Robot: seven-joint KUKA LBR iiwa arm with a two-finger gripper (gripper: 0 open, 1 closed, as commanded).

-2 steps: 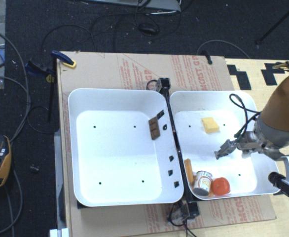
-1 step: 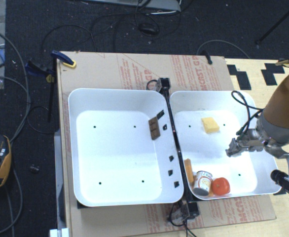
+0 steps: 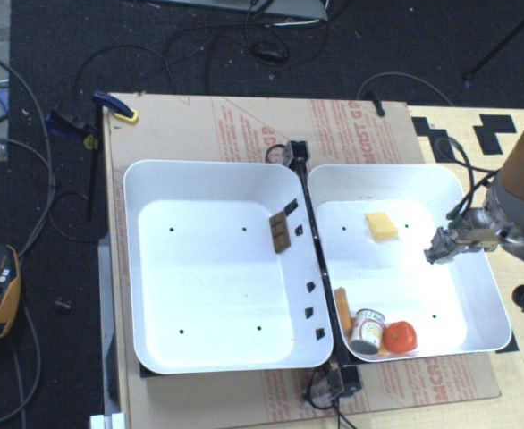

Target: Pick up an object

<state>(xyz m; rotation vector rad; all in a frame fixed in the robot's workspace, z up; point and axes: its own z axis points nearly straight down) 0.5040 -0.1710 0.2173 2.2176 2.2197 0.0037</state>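
**Desk:** What do you have on the single overhead camera?

**Operator:** I see the grey arm with its two-finger gripper [image 3: 434,254] reaching in from the right, hanging over the right-hand shallow white bin [image 3: 477,286], near that bin's right wall. Whether the tool is released or clenched I cannot tell; the tip is dark and small from here, and I see nothing caught in it.

**Desk:** Where are the candidates for picking?

**Operator:** In the right bin, a pale yellow rectangular sponge-like block [image 3: 382,226] lies to the left of the gripper, apart from it. Down in the bin's near left corner I have three things crowded together: a small round red ball or tomato-like object [image 3: 401,336], a small tin can with a printed label [image 3: 366,329] lying just beside it, and a thin orange stick [image 3: 342,307] along the left wall next to the can.

**Desk:** And the other bin?

**Operator:** The left-hand shallow white bin [image 3: 155,239] holds a flat brown rectangular bar [image 3: 280,233], tilted up against its right wall. Both bins sit side by side on a cardboard sheet with red printing [image 3: 244,123].
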